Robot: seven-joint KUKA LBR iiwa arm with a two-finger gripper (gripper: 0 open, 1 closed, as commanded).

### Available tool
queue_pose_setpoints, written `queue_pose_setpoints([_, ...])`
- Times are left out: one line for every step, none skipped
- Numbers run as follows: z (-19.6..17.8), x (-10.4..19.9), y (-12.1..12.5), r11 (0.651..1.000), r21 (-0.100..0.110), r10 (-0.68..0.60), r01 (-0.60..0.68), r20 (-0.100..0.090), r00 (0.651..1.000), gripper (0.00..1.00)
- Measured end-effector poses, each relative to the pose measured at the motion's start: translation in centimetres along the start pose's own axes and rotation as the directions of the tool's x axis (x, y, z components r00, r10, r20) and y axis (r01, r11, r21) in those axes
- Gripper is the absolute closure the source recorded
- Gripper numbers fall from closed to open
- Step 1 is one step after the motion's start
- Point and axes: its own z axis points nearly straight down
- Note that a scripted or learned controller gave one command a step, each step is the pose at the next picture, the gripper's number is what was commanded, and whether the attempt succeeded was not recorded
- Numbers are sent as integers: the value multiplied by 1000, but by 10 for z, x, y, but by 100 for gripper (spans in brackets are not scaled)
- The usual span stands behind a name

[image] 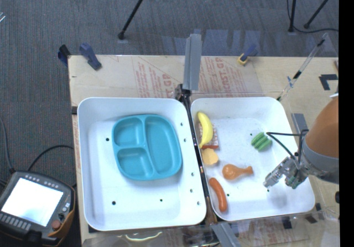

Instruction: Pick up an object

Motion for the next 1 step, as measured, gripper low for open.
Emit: queue_pose_setpoints([-4,-11,-9,910,0,-414,414,4,910,100])
